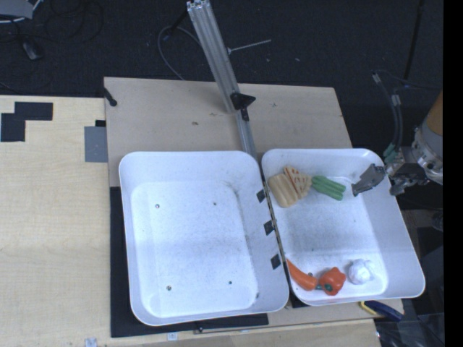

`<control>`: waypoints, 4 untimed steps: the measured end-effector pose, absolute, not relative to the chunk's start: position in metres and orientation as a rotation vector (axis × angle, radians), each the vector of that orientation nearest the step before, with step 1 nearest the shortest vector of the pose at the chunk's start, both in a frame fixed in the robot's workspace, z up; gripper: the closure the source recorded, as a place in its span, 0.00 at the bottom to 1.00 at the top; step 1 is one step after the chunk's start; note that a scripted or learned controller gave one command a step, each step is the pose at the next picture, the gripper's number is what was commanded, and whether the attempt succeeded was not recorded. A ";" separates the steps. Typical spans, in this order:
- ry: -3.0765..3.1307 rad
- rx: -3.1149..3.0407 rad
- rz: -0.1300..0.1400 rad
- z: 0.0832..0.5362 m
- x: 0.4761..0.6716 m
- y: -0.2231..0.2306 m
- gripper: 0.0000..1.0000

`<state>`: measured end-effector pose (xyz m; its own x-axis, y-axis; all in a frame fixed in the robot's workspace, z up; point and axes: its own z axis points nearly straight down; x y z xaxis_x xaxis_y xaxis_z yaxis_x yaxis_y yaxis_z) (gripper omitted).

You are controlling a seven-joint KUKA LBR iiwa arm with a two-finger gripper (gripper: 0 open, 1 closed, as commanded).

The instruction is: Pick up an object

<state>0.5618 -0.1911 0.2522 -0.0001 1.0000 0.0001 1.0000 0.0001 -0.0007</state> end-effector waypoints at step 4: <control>-2.220 -2.222 0.001 0.130 0.558 -0.176 1.00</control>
